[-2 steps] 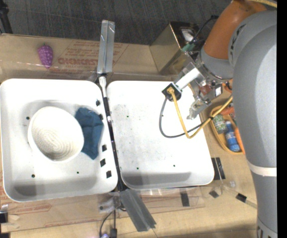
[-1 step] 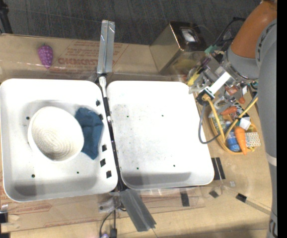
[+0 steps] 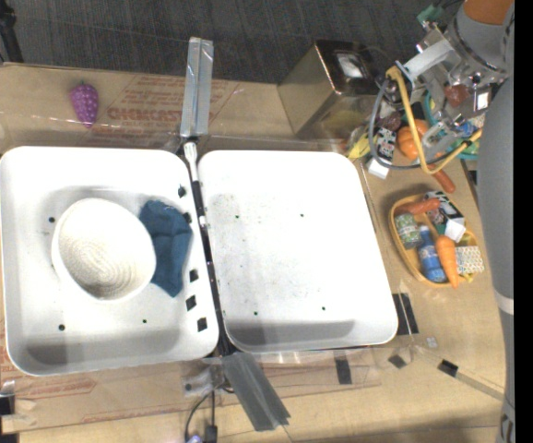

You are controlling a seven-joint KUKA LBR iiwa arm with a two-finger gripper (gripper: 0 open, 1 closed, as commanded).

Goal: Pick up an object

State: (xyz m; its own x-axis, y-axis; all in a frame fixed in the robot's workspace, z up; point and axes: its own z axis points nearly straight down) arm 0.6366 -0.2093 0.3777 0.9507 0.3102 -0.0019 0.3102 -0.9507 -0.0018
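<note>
In the left bin [image 3: 27,340] lies a round white woven object [image 3: 105,247], with a crumpled blue cloth [image 3: 168,243] touching its right side. My gripper [image 3: 407,129] hangs at the upper right, beyond the far right corner of the right bin [image 3: 294,247] and above the bench, among yellow cables. A small orange object [image 3: 408,144] sits right at the gripper; whether it is between the fingers is unclear.
A small yellow-rimmed basket [image 3: 397,233] with several toy items stands on the bench right of the right bin. A purple item [image 3: 85,102] lies behind the left bin. A metal box [image 3: 333,86] stands behind the right bin, next to the gripper.
</note>
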